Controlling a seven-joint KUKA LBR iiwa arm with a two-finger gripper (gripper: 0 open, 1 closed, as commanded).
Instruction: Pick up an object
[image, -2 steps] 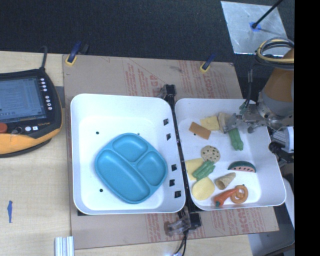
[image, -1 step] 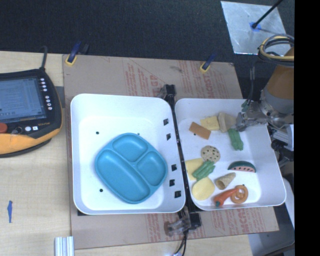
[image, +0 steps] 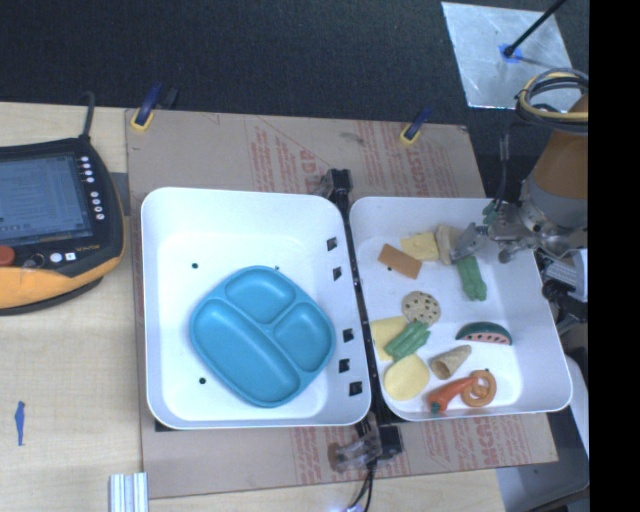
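Arm (image: 560, 170) low over right bin (image: 545, 330); end effector (image: 472, 243) near green pickle (image: 472, 278).

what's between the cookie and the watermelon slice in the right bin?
Camera view: bare white bin floor lies between the cookie and the watermelon slice. The cone-shaped piece sits lower, off that line.

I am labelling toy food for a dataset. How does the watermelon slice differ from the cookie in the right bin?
The watermelon slice is a half-round wedge, red with a green rind; the cookie is a round tan disc with dark chips. The slice lies near the bin's right wall with bare floor around it, while the cookie sits nearer the middle, close to a green vegetable. Both lie flat in the right bin, away from the gripper.
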